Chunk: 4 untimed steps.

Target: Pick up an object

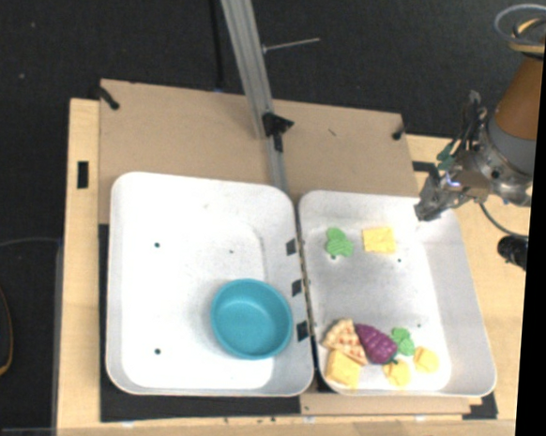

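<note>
While my gripper (pixel 431 208) hangs over the right bin's (pixel 469 303) far right corner, finger state impossible to tell, the yellow block (pixel 379 239) lies nearest, just left and slightly nearer the front, beside the green piece (pixel 339 244).

The 2 bins, left (pixel 160 213) and right (pixel 457 274), are white with dark specks. A teal bowl (pixel 251 318) sits left; right, a green piece (pixel 339 243), yellow square (pixel 379 239) and purple piece (pixel 374 342) on a tan bench (pixel 81 244).
</note>
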{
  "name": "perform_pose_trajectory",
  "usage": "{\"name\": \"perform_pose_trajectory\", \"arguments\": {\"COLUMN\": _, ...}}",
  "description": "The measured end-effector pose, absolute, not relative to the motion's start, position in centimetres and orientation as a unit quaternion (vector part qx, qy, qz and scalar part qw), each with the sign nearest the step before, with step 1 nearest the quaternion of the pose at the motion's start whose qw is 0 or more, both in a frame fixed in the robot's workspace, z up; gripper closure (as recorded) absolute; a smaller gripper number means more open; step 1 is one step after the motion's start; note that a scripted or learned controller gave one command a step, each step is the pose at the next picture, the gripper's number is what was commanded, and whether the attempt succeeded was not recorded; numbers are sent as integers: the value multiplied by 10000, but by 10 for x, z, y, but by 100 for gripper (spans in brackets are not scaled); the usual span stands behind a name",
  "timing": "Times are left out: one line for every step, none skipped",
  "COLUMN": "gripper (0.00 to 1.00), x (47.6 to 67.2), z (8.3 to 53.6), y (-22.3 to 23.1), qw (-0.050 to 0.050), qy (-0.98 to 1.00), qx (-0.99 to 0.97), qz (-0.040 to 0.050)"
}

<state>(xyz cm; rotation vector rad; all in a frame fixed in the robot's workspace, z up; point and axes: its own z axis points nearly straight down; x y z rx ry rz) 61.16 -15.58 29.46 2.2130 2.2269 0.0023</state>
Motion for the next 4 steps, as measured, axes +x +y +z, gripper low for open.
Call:
{"name": "perform_pose_trajectory", "arguments": {"gripper": 100, "x": 614, "z": 296, "y": -102, "qw": 4, "qy": 7096, "qx": 7046, "qz": 9}}
{"name": "perform_pose_trajectory", "arguments": {"gripper": 100, "x": 615, "z": 291, "y": -46, "qw": 4, "qy": 7078, "qx": 7064, "qz": 5}}
{"name": "perform_pose_trajectory", "arguments": {"gripper": 100, "x": 617, "z": 268, "y": 3, "qw": 2, "qy": 7079, "qx": 7064, "qz": 1}}
{"name": "perform_pose_trajectory", "arguments": {"gripper": 100, "x": 611, "z": 266, "y": 57, "qw": -2, "qy": 7081, "qx": 7061, "qz": 1}}
